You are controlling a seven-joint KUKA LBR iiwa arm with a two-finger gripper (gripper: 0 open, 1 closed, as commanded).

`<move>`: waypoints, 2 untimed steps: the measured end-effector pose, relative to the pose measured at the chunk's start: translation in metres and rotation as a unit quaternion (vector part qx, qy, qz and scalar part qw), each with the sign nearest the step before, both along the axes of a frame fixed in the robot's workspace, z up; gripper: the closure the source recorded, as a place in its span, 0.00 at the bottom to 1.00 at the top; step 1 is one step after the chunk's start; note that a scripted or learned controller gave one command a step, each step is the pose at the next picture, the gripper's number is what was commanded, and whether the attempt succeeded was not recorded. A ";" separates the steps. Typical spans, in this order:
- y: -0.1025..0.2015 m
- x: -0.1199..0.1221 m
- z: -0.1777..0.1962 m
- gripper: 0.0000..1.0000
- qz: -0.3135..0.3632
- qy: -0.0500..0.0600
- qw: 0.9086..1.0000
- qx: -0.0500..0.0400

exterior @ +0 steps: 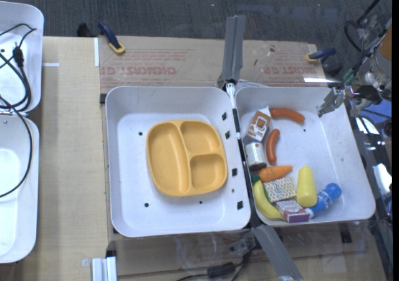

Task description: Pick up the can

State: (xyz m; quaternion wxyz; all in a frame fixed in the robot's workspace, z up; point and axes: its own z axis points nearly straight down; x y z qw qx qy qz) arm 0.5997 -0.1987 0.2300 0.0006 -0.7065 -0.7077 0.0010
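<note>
Down and left across the right bin [349, 149] from the gripper [328, 104], poised at its far right edge, open or closed impossible to tell, to the can [254, 152] by the left wall, between carton [259, 126] and carrot [275, 173].

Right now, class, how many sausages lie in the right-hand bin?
2. One sausage lies near the right bin's far wall, roughly crosswise. The other sausage lies just nearer, lengthwise, beside the can. More could be hidden under the pile of toy food.
</note>
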 end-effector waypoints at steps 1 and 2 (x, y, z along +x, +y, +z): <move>0.073 -0.048 -0.139 0.00 0.088 -0.001 0.996 0.000; -0.009 0.059 -0.136 0.00 0.075 -0.002 0.997 0.002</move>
